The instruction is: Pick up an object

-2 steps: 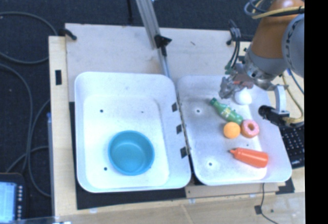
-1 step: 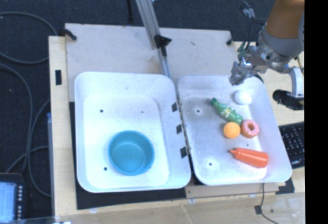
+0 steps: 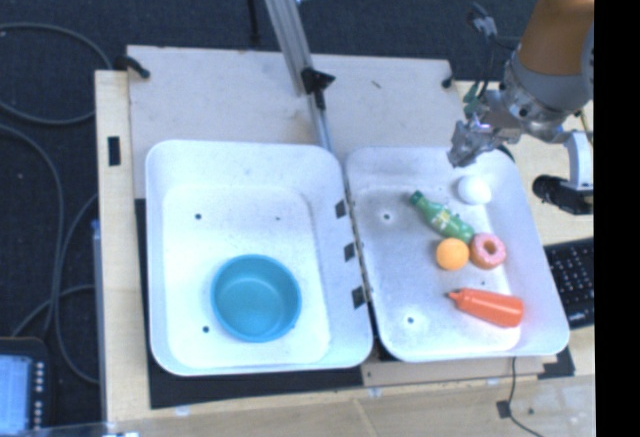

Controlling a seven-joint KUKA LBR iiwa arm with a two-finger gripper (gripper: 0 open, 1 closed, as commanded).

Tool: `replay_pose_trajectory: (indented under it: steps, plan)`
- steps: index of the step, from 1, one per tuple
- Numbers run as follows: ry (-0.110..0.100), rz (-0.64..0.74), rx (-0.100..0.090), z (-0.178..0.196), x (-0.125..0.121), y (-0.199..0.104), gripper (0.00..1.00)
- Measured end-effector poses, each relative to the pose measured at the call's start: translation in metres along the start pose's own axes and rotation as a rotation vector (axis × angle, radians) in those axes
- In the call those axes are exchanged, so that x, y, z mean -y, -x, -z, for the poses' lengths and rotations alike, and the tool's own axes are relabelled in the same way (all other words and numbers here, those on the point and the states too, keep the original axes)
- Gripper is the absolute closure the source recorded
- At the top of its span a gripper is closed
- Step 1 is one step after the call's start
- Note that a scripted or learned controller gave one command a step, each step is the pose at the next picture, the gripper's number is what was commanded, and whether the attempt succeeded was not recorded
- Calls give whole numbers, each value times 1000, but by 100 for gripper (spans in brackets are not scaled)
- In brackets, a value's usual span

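1. The left bin (image 3: 180,185) holds a blue bowl (image 3: 256,297) sitting upright toward its near side, well apart from the arm. It is wide and round-walled, so I judge it a poor fit for a two-finger pinch and an unlikely target.

2. A slanted metal post (image 3: 283,10) runs down from the top of the view to the seam between the bins. It looks like a fixture, not part of the task.

3. The right bin (image 3: 400,325) carries the small objects, any of which could serve as the thing to pick up. A green bottle (image 3: 440,215) lies on its side, slanting toward the bin's middle. Just below it sits an orange ball (image 3: 452,254), touching or nearly touching a pink doughnut (image 3: 488,251) lying flat on its right. Nearer the front edge lies an orange carrot-shaped toy (image 3: 487,306), apart from the rest.

4. A white egg-like ball (image 3: 473,190) rests near the bin's far right corner, just beside the green bottle's upper end.

5. The gripper (image 3: 466,147) hangs above that far corner, close over the white ball, and nothing sits between its fingers. Whether they are spread or closed I cannot tell at this size. Its position suggests the white ball is the nearest candidate, though its roundness could let it roll away from a pinch.
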State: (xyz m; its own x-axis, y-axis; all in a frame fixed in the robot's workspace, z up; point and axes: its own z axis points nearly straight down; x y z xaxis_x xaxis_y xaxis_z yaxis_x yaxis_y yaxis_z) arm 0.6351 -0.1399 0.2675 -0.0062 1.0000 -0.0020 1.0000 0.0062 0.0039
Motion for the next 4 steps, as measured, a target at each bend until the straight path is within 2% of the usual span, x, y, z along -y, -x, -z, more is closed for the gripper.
replay_pose_trajectory:
  steps: [1, 3, 4]
  plan:
    - [-5, 0, -2, -13, 4, -52, 100]
    - [-9, 4, -5, -2, 19, -166, 100]
    - [-10, 2, -3, -9, 30, -206, 100]
